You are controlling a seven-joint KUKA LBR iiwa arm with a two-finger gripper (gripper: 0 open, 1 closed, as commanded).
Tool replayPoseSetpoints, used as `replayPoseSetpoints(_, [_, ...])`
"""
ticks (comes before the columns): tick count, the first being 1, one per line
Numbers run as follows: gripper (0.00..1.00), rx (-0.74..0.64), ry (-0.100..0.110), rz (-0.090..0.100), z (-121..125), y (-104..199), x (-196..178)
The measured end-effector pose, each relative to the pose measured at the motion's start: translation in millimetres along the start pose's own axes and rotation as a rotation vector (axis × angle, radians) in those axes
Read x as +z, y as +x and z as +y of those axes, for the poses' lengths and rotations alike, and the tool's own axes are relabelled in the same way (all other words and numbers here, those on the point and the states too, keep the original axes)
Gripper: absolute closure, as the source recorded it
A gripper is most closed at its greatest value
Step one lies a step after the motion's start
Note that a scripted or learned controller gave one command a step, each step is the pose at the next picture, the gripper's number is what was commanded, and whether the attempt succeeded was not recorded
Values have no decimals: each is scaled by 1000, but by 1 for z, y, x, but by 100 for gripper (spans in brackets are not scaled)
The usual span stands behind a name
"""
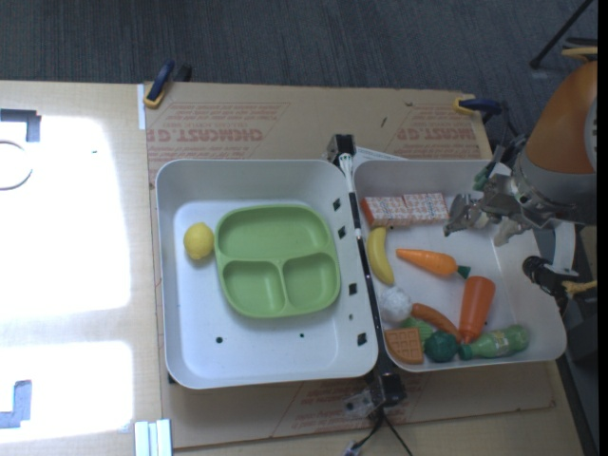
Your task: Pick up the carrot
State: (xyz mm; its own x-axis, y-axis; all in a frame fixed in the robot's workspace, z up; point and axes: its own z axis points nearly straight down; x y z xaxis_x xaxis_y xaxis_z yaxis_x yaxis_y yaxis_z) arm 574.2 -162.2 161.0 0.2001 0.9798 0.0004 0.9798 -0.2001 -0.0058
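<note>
Looking down on a table (85,255) carrying two shallow white bins side by side. Nearest the viewer, along the near edge of the right bin (546,345), toy foods are lying crowded together: a waffle-like piece (405,345), a green vegetable (494,342) and a stubby orange piece (475,307) standing on end. Just beyond them, near the middle of that bin, the carrot (429,262) is lying flat and apart from its neighbours, its pointed tip aiming toward the bins' shared wall and its green stem end toward the right edge. A banana (380,256) is lying beside the shared wall. In the left bin (180,350), a green divided plate (278,259) and a lemon (199,241) are resting. Farther back, toward the right bin's far right corner, the pincer (483,215) is hovering with its fingers spread apart, gripping nothing. The carrot is lying nearer the viewer and leftward of it, its long axis running roughly left to right across the bin.
</note>
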Motion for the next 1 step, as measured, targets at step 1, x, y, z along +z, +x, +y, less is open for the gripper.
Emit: replayPoseSetpoints(1, [0,32,1,0,-41,40,60])
